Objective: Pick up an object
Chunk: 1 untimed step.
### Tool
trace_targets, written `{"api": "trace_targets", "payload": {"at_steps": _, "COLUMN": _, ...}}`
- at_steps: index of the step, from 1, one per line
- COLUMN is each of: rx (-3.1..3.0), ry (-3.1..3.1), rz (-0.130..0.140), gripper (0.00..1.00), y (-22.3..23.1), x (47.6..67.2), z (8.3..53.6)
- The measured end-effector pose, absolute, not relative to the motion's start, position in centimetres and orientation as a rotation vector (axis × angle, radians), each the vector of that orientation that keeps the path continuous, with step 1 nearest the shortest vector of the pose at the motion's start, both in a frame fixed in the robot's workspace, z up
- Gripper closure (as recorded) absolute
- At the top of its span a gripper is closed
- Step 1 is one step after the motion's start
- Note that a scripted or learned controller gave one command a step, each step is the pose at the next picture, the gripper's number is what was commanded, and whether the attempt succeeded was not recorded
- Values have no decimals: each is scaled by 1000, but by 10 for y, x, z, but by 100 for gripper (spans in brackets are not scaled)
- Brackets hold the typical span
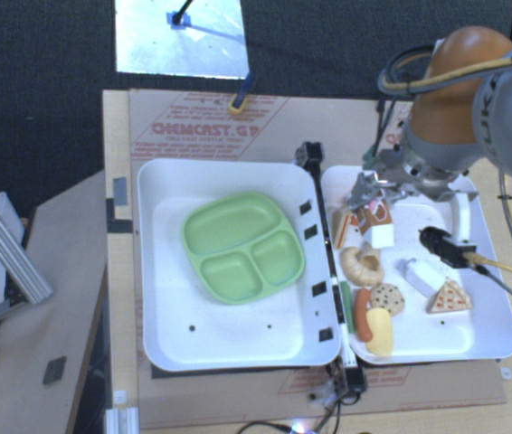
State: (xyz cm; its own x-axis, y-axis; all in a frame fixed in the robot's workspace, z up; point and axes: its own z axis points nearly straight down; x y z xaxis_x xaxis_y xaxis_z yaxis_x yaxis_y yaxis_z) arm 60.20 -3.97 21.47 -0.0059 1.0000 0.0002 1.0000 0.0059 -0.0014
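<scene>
Tool (365,191) hangs low over the right bin (487,333), beside the croissant (361,263) and white block (382,236); grip state cannot be told.

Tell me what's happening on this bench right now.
A grey and orange robot arm reaches in from the right over the right bin, which holds a pile of toy food. Its gripper sits low at the back of that bin, just above a small house-shaped piece and a white cube. A croissant, a cookie and a pizza slice lie nearby. Nothing looks lifted yet. The left bin holds a green divided tray.
</scene>
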Motion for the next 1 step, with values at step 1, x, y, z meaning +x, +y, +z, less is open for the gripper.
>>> {"api": "trace_targets", "payload": {"at_steps": 1, "rx": -2221, "ry": -2223, "rz": -2, "gripper": 100, "y": -49, "x": 600, "z": 220}}
